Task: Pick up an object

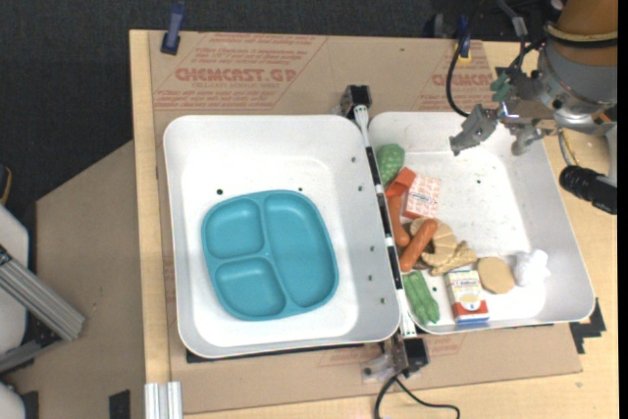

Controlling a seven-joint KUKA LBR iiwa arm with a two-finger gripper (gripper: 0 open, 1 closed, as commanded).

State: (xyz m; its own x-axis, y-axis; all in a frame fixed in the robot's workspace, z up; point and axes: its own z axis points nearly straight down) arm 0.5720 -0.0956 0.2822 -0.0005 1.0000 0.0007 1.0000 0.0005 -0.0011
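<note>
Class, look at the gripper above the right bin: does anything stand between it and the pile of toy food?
Nothing visible does. The gripper hangs over bare floor at the right bin far end; the toy food lies heaped along the left wall.

Small toy foods are lying in a heap along the left edge of the right white bin [549, 240]. A green pickle [391, 158] is sitting near the top. Orange carrots [416, 241] are lying in the middle. A little milk carton [468, 294] is lying flat near the bottom edge.
</note>
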